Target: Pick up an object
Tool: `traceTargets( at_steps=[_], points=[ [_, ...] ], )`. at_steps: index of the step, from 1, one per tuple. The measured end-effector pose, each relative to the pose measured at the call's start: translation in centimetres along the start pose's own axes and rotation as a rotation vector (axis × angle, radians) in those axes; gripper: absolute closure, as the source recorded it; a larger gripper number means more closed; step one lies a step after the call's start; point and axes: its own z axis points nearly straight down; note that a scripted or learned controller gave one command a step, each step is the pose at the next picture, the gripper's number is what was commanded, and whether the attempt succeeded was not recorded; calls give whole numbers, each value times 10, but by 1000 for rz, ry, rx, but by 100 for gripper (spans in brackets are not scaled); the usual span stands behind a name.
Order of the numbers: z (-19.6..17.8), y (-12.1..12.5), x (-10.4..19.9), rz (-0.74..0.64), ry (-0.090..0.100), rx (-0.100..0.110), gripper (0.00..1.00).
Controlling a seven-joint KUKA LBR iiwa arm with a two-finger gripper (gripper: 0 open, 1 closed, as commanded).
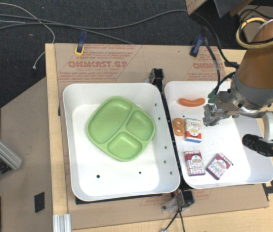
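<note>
Over the right bin [252,175] I see the gripper [209,116] hanging above bare white floor, just right of the small carton [193,130]. Its metal end is dark and cluttered; I cannot tell from this slant whether the fingers are parted or closed, and nothing is visibly between them.

Contents of the right bin: a smooth orange sausage [191,101], rounded at both ends, long axis running left-right near the bin's far wall; a glossy brown pretzel [178,126], looped, just left of the carton; two flat printed packets, the red packet [193,163] standing roughly upright along the bin's depth and the pink packet [219,166] tilted diagonally beside it.

The left bin [73,129] holds a matte green divided plate [121,128], three compartments, rounded corners, rotated diagonally.

The grey arm [262,76] with its orange band is cut off at the right edge. Carton print is too small to read.
</note>
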Motion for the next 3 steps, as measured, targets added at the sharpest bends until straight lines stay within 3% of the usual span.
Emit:
traceTargets(
  at_steps=[3],
  points=[
    [13, -6, 159, -1, -1, 1, 100]
  ],
)
